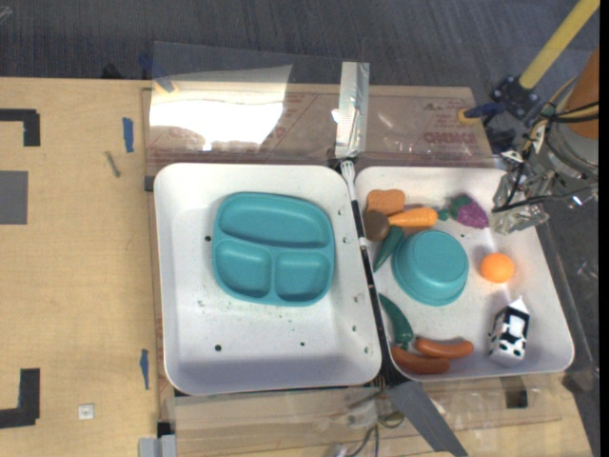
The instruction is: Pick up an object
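Observation:
The right bin (557,303) holds several toy items. A teal bowl (433,267) sits in its middle, with an orange ball (496,268) just to its right. A carrot (412,219), purple grapes (472,212) and an orange bread piece (384,201) lie along the far side. A black-and-white cow toy (511,331) and a red sausage (433,350) lie near the front. My gripper (519,209) hangs over the bin's far right corner, beside the grapes and above the orange ball. I see nothing held in it.
The left bin (181,284) holds a teal divided plate (274,248). Green vegetable pieces (396,320) lie along the right bin's left wall. A clear plastic sheet and a metal strip (352,108) lie behind the bins. A yellow bar (566,29) crosses the top right.

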Action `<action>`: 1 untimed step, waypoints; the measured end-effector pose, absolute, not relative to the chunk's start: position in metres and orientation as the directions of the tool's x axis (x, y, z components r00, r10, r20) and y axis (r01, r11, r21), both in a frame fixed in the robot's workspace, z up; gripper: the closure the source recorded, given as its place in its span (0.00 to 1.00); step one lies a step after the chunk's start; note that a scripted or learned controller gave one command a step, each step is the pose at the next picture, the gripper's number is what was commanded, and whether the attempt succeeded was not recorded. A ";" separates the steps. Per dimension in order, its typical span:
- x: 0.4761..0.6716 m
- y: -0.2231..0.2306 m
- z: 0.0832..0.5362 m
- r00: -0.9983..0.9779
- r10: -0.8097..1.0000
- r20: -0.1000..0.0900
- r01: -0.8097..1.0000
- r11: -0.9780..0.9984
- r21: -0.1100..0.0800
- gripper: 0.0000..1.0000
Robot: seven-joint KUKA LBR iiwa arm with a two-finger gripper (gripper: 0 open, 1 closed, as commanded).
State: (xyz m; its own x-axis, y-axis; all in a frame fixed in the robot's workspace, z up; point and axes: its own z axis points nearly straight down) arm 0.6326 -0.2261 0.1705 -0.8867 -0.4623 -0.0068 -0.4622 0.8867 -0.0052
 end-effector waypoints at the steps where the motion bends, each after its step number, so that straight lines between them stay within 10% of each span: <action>1: 0.643 -0.166 0.089 -0.697 -0.717 -0.008 -0.717 0.697 -0.006 1.00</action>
State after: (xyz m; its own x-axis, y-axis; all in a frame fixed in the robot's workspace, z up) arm 0.6428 -0.1661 0.0892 -0.6974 -0.7166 -0.0076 -0.7166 0.6975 -0.0063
